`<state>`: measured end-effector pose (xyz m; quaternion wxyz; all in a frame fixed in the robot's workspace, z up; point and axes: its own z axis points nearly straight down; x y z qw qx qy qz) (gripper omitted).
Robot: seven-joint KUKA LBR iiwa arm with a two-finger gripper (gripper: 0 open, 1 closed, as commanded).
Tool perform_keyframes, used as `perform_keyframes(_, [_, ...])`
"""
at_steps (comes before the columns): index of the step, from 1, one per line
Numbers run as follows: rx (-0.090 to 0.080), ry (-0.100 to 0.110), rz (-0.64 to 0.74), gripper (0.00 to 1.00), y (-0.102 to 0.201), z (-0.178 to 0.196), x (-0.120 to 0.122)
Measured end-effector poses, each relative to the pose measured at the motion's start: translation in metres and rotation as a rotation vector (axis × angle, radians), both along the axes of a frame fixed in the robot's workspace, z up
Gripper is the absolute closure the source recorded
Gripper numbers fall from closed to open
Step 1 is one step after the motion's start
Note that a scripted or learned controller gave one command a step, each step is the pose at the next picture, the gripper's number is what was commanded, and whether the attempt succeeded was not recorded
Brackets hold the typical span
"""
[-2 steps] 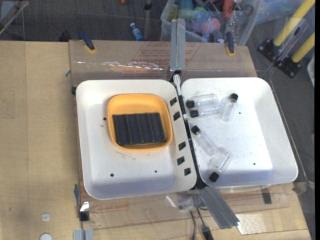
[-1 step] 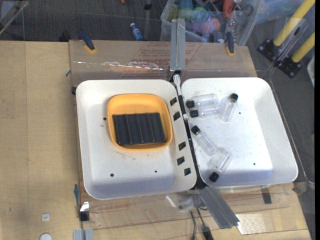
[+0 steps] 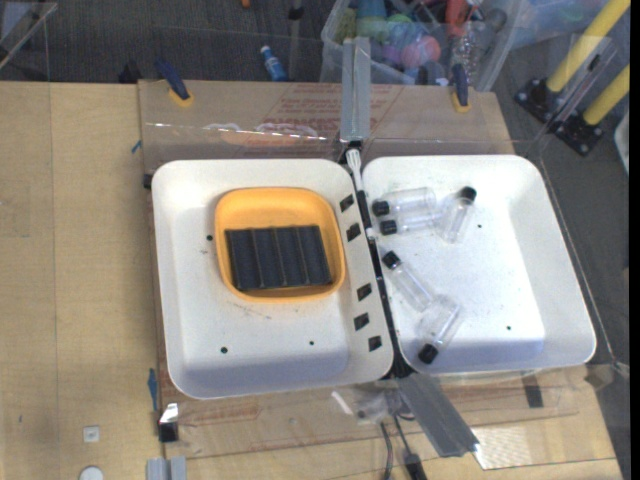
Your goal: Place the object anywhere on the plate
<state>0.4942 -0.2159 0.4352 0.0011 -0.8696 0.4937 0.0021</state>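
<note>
An orange square plate with rounded corners sits in the left white bin. A black ribbed rectangular object lies flat on the plate and covers most of its floor. Several clear plastic vials with black caps lie on their sides in the right white bin: one near the back left, one beside it, one along the left wall and one near the front.
A row of black clips runs along the divider between the bins. A metal bar stands behind the divider. A clear box of colourful toys stands beyond the bench.
</note>
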Motion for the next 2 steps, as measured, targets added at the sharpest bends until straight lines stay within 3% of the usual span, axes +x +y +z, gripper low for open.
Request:
perform_keyframes(1, [0.0, -0.001, 0.148, 1.0, 0.003, 0.0, -0.014])
perform_keyframes(2, [-0.001, -0.005, 0.345, 1.0, 0.002, -0.041, 0.025])
